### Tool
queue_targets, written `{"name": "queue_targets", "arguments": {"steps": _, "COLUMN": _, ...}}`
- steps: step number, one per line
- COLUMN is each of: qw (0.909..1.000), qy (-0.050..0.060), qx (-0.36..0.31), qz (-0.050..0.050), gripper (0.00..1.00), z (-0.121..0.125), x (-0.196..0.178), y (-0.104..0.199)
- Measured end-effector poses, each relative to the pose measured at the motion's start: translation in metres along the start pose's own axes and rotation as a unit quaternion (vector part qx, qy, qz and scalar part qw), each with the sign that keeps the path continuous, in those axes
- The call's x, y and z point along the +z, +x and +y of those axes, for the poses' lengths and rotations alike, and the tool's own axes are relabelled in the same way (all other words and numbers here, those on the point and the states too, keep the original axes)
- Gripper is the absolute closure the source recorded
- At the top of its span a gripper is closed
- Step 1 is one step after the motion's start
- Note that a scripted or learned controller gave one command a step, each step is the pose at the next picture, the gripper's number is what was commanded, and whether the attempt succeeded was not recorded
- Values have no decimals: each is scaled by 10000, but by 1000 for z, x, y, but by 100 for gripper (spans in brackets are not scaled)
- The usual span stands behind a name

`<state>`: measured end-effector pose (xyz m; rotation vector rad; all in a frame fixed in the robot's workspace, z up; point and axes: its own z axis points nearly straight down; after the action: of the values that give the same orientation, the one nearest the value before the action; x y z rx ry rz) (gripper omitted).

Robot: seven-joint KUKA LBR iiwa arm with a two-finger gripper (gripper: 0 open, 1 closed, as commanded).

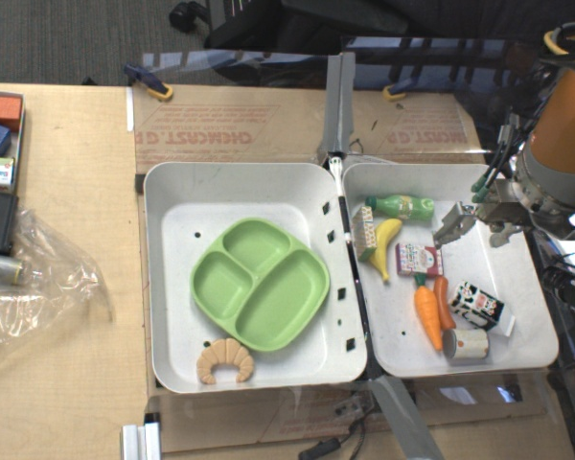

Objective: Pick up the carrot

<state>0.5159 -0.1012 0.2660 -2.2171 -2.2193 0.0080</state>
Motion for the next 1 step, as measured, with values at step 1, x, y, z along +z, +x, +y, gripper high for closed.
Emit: {"name": "queue_targets", "arguments": {"steps": 1, "qw": 10000, "qy": 9, "qx": 32, "qz": -2, "gripper": 0, "z": 3, "x": 78, "y": 85}}
